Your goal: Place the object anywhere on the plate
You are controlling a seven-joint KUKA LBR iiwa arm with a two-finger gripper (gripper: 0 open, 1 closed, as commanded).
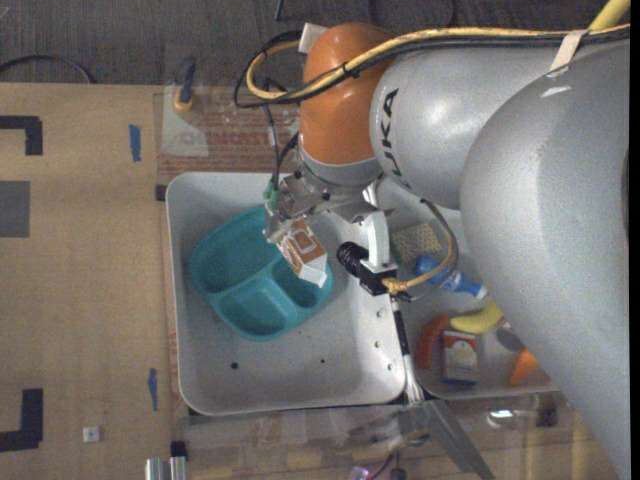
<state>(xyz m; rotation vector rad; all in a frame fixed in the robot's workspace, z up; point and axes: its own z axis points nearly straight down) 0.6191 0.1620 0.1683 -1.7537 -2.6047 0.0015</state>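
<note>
A teal divided plate (250, 278) lies in the left white bin (200, 368), toward its upper left. My gripper (287, 224) reaches down from the orange-banded wrist (340, 88) over the plate's right rim. It is shut on a small orange-and-white carton (304, 252), which hangs tilted at the fingertips just above the plate's right edge. The wrist hides the upper part of the fingers.
The right bin (480, 393) holds a blue bottle (450, 278), a yellow banana (482, 319), a red box (458, 356), an orange item (521, 368) and a tan woven piece (418, 238). The large grey arm covers the right side. A black cable plug (352, 260) hangs beside the carton.
</note>
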